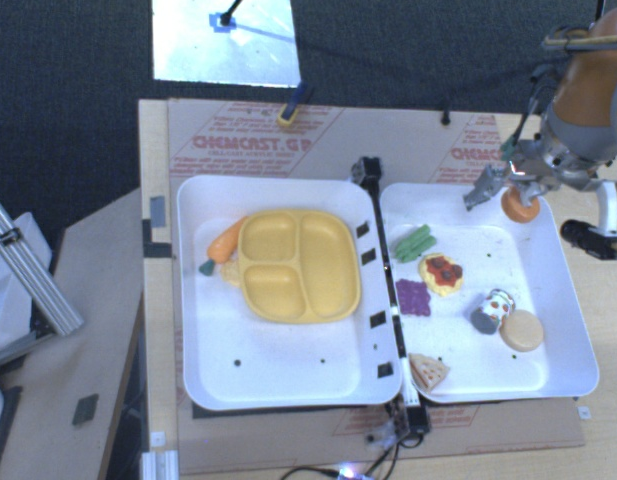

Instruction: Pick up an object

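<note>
Two white bins sit side by side; my gripper (500,183) hovers at the right bin's (563,268) far edge, finger state unclear. I judge the green beans (413,242) light and stiff, best pinched across their middle.

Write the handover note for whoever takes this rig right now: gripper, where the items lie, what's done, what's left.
Gripper: at the far edge of the right bin, just above an orange round piece; whether it grips that piece cannot be made out.
Right bin: green beans, pizza slice, purple piece, grey and white item, tan round piece, cracker wedge at the near left corner.
Left bin: yellow divided plate, carrot against its left side.
Done: no pick confirmed.
Left: secure one object and lift it.
</note>
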Controlling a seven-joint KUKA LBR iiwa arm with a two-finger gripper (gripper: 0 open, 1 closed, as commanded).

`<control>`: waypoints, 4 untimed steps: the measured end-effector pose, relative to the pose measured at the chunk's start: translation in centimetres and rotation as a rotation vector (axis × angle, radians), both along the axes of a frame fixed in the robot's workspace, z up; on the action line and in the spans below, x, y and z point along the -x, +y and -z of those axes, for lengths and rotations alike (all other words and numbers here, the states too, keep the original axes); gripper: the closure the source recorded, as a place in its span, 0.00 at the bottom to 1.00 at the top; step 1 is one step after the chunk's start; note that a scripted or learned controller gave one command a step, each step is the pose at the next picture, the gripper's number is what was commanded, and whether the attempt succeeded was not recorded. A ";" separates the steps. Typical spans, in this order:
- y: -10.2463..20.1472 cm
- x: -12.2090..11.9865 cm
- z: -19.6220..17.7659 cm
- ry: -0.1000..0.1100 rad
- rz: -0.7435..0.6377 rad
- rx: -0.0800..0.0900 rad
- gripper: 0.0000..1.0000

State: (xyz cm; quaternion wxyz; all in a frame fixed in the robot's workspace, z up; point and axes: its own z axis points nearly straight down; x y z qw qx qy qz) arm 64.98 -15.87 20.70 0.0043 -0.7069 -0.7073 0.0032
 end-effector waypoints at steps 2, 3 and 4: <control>0.3 -1.2 4.1 -0.009 -0.006 0.002 0.00; 0.7 -1.4 10.4 -0.005 -0.005 0.001 0.00; 0.5 -1.2 12.1 0.003 0.000 0.001 0.00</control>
